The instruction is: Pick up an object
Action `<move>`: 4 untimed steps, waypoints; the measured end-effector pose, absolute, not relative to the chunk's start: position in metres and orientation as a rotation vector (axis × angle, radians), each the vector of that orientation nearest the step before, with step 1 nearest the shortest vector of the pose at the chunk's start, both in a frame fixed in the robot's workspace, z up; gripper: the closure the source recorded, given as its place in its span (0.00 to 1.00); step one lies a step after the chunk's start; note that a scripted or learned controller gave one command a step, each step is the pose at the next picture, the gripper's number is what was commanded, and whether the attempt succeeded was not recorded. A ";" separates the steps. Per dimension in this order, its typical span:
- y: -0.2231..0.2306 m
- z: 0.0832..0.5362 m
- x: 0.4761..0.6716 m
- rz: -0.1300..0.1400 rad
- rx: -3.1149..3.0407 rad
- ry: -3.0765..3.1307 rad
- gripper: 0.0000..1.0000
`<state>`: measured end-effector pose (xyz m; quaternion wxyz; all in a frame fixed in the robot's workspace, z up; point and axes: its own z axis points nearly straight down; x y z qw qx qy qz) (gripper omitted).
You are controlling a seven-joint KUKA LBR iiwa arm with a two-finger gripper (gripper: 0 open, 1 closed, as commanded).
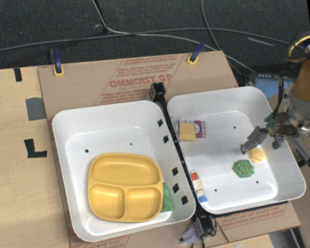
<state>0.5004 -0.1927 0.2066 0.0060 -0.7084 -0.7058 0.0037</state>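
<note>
Yellow chunk [257, 155] sits in the right bin [290, 187], touching the gripper [253, 144]; can't tell if it's gripped or free. Risk: tips nudge it aside, or snag the green ball [243, 168] nearby. Same bin: cheese-like block [186, 131], small packet [197, 184]. Left bin [67, 133]: yellow divided tray [125, 186], green item [166, 198].

Fixed overhead camera — slanted, both bins [113, 112]
</note>
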 end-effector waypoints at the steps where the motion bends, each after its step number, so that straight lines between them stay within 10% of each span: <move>1: -0.192 0.213 0.503 0.002 -2.220 -2.221 0.00; 4: -0.186 0.086 0.499 0.001 -2.222 -2.222 0.00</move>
